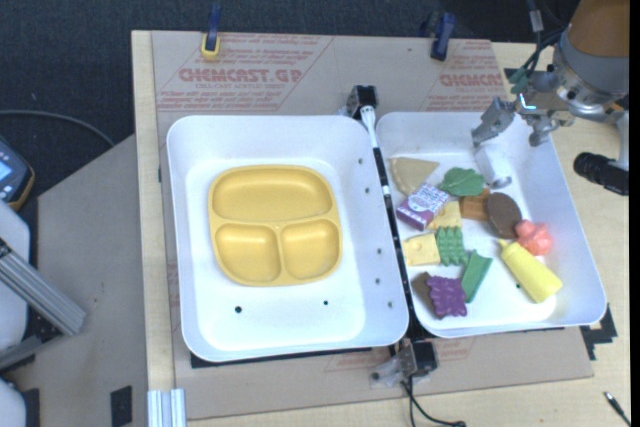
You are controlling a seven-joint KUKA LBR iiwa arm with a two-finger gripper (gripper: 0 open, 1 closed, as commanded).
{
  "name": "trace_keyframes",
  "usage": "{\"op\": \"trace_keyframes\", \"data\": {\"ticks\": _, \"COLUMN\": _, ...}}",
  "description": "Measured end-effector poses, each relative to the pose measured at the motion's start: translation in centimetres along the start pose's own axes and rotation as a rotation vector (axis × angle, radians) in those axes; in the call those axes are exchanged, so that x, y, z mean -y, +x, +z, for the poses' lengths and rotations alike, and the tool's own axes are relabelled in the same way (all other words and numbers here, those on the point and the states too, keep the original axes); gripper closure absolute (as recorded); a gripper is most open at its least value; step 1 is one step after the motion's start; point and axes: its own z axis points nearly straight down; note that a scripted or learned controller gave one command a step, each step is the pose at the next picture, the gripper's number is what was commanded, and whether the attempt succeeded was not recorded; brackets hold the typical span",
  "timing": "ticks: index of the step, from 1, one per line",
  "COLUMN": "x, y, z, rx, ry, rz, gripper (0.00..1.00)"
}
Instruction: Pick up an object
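Grey metal claw hangs over the far part of the right shallow white bin; can't tell if it's open or closed, too blurry. Just below it sits a green leaf-shaped toy, with the brown oval toy and yellow corn-like piece further toward the near edge. Arm's cut off at the frame edge.

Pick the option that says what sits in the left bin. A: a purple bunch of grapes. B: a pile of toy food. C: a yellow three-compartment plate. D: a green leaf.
C: the yellow three-compartment plate lies alone in the left bin; the toy food is piled in the right bin.
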Motion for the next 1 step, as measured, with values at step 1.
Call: {"op": "trace_keyframes", "data": {"ticks": 1, "x": 1.04, "y": 0.33, "z": 5.22, "rx": 0.0, "ry": 0.001, "rz": 0.002, "gripper": 0.0}}
